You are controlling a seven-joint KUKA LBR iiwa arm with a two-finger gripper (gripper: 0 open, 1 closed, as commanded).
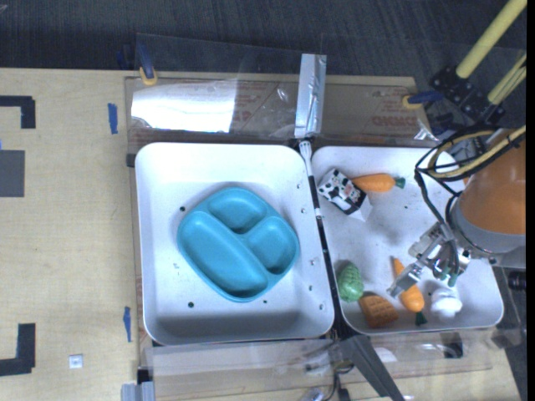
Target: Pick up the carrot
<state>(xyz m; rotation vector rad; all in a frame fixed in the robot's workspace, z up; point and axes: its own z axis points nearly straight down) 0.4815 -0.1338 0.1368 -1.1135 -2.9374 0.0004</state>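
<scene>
Gripper (415, 276) hovers touching carrot (410, 296) in right bin (378, 224).

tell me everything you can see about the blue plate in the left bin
The blue plate is a glossy light-blue tray, plastic by the look of it, with rounded corners and three compartments: one long and two smaller. It lies flat, right side up, turned at a slant to the walls of the left bin, near the middle of the bin's floor. Nothing lies in it or touches it.
</scene>
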